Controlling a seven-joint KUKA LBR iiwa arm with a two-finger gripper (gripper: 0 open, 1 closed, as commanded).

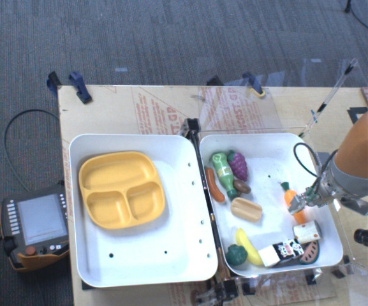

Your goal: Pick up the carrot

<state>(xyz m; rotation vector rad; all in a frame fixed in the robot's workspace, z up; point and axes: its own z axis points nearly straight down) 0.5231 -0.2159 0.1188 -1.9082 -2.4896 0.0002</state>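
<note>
The carrot [290, 198], orange with a small green top pointing to the far side, lies in the right part of the right bin [270, 140], and the gripper [300, 203] is right down on it, reaching in from the right on the grey arm [349, 171] with its orange band. The metal tip meets the carrot's right and near side, but at this size the view does not show whether the carrot sits between the claw's two sides or merely against them, so how far the claw is open cannot be told. A black cable [302, 155] loops up over the bin floor just far of the gripper. Things crowd the near side: a white carton [306, 233] lies just near of the carrot, a watermelon slice [309, 254] sits in the near right corner, and a black and white box [280, 252] lies beside it to the left. Further left along the near wall lie a banana [248, 246] and a dark green broccoli [236, 255]. Toward the middle of the bin, well left of the carrot, is a hot dog bun [246, 209], and in the far left part are a green bottle [222, 169], a bunch of purple grapes [238, 164], a small brown piece [242, 187] and a sausage [215, 185] along the left wall. The left bin [171, 247] holds a yellow divided plate [121, 189]. A teach pendant [36, 224] lies on the floor at the left of the bench.
</note>
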